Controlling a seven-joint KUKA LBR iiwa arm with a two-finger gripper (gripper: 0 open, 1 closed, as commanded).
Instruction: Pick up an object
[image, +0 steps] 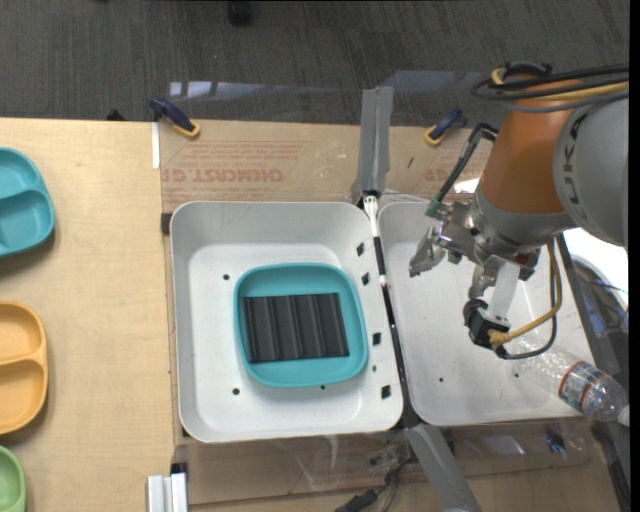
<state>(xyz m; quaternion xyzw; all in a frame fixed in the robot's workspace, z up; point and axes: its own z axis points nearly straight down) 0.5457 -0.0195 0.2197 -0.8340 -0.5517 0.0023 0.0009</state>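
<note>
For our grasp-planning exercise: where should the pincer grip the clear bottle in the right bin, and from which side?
Probably take the clear bottle across its mid-body, from above: it lies on its side in the right bin, so its rounded flanks face sideways.

A teal tray (300, 276) lies in the left bin (200, 300). The gripper (430, 252) hangs over the right bin (440, 385), a clear bottle (562, 376) nearby.

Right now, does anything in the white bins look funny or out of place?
The clear bottle lies tipped on its side in the right bin's lower right corner, and seems to poke over the rim. The teal tray sits neatly in the left bin. Nothing looks spilled.
</note>
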